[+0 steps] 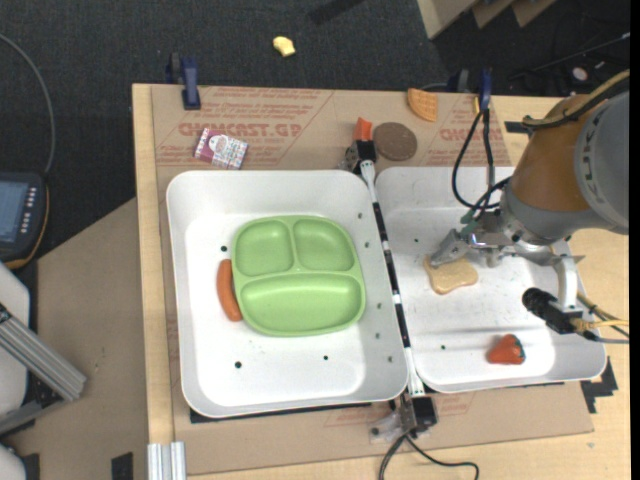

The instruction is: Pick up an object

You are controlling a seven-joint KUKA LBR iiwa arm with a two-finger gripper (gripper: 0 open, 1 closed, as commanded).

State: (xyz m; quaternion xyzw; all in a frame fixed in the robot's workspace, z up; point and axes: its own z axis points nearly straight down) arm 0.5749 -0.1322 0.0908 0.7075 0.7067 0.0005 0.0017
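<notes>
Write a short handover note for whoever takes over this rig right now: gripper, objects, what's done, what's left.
Gripper: low over the right bin, at the toast slice; nothing seen held.
Right bin: toast slice near its middle, red piece near the front edge.
Left bin: green divided plate, with an orange sausage against its left side.
Done: arm has reached in; no pick yet.
Left: grasp one object, probably the toast, and lift it.

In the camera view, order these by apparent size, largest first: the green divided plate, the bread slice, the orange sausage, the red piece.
1. green divided plate
2. orange sausage and bread slice: too alike to rank
3. red piece
</notes>
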